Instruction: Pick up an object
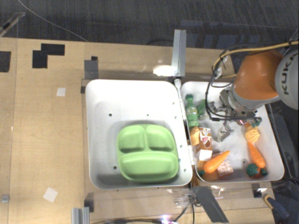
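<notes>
Orange plastic carrot (216, 161) lies in the right bin (278, 169), among other toy food near its front wall. It looks light, stiff and smooth, so best gripped across its thick middle. The claw (227, 130) hangs just above and behind it; whether clenched or released I cannot tell.

We see a pale wooden worktop (42, 139) carrying two shallow white bins side by side, their inner walls touching. The left bin (100, 106) sits near the worktop's middle, the right bin (275, 164) toward its right end. Black patches (46, 54) mark the worktop's far left, and two small pale squares (61, 92) lie on its left part.
</notes>
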